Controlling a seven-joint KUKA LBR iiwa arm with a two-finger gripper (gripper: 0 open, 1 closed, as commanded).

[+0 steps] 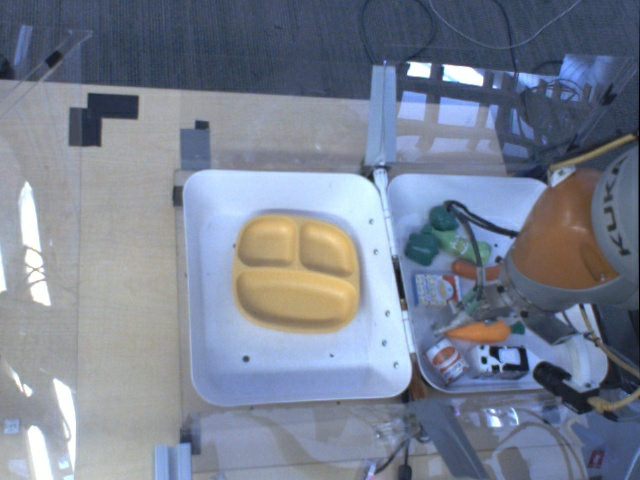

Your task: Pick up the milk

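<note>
2 white bins on the tabletop (pixel 110 268): left bin (pixel 210 298) holds 1 yellow tray (pixel 297 271) w/ 3 compartments; right bin (pixel 510 193) holds the clutter. Landmark = the yellow tray. Milk (pixel 432 289): 1 small white carton w/ green/blue print, just right of the tray past the bin walls, lying flat; long axis approx left-right, which end is the top can't be made out. Right of the tray also: 2 green items (pixel 432 233), 1 carrot (pixel 480 333) below-right of the milk, 1 small can (pixel 446 361), 1 black-white item (pixel 502 360). Tool (pixel 487 298) sits right of the milk, above the carrot; tool state can't tell, wrist covers it
</note>
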